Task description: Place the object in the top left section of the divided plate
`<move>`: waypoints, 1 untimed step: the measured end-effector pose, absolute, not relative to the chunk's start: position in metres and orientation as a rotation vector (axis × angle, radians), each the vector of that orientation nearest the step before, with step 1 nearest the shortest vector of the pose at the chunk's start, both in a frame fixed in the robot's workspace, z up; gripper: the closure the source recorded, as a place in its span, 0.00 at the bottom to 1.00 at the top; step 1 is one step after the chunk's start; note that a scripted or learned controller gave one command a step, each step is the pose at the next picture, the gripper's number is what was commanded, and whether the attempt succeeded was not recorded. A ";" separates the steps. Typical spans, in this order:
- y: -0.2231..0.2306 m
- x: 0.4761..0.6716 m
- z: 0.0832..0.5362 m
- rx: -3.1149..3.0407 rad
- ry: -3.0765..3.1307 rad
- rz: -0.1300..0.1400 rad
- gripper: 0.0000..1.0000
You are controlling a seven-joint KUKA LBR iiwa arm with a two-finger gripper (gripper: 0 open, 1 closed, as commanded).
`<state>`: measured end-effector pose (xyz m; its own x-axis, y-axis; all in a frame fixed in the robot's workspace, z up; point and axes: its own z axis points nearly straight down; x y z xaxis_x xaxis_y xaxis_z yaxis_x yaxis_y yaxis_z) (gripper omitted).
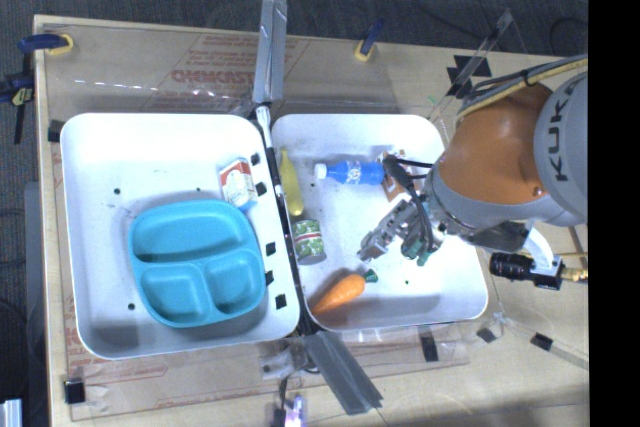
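Nearest the lower edge of the frame, in the right bin (455, 300), a carrot (338, 291) lies close to the bin's lower left corner, its long axis running from lower left up to its green stub at the upper right. Just above and to the right of that stub hangs the gripper (385, 240), reaching in from the right under the arm's orange band (495, 155). Whether it is open or closed cannot be told from here, and nothing can be seen held in it. The carrot is the closest thing to it, down and to the left, and seems the likely object to pick, though the task does not name one.

A small can (307, 241) stands left of the gripper by the divider, with a banana (291, 183) above it and a blue bottle (352, 173) lying crosswise toward the upper middle of the bin.

In the left bin (95, 215) sits the blue divided plate (195, 260), all sections bare. A small red and white carton (236, 183) rests just beyond its upper right rim.
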<state>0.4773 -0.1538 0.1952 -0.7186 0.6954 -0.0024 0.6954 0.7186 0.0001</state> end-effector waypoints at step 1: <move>-0.172 0.497 0.313 1.522 2.745 -0.001 1.00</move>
<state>0.4970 -0.1723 0.3127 -0.5297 0.8482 -0.0028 0.8482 0.5297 0.0010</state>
